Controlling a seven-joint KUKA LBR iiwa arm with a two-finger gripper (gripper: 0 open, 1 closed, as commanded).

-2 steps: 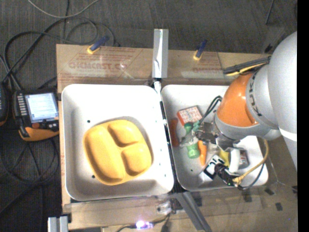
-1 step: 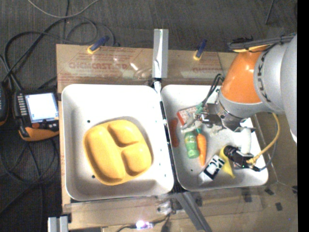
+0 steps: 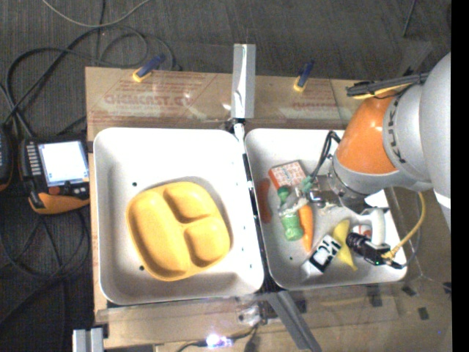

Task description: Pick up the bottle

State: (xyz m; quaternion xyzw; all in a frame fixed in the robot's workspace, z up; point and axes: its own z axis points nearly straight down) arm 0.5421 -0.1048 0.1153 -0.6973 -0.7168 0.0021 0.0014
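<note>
Down on the surface, two white bins sit side by side. The left bin carries a yellow divided tray lying roughly in its middle, with three compartments facing up.

The right bin holds a small clutter. The bottle, green with a paler cap end toward the far edge, lies on its side near the middle of that bin, a little toward the wall shared with the left bin. An orange carrot-shaped piece lies right beside it, touching or nearly touching along its length. Toward the bin's far edge from the bottle rests an orange-and-white box. A thin reddish strip lies along the shared wall. Near the bin's front edge are a black-and-white packet and a yellow banana-like thing just beside it.

The arm, grey with its orange band, comes in over the right bin's right side. The hand is low over the bin, at the bottle's far end and close to the carrot piece. Whether its fingers are spread or pressed together cannot be told from this angle, and the bottle is not seen between them; it lies on the bin floor.

A small screen device sits off the surface's left edge.
</note>
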